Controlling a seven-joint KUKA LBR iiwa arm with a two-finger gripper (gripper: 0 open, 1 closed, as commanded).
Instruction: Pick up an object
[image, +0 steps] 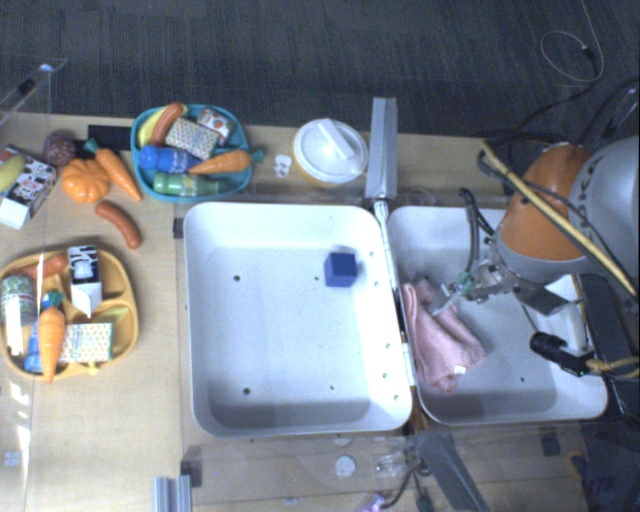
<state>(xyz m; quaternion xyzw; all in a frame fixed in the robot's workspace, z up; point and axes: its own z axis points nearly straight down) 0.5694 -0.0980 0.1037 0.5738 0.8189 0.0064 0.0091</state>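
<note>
Presumably soft and light, the pink cloth (441, 335) should gather best at its bunched top, beside the gripper (462, 291), whose grip cannot be told.

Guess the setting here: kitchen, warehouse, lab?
Most likely a robot lab bench set up for grasping trials. Two shallow white bins sit side by side under the robot arm, holding a blue cube and a pink cloth; bowls of toy food wait alongside.
</note>
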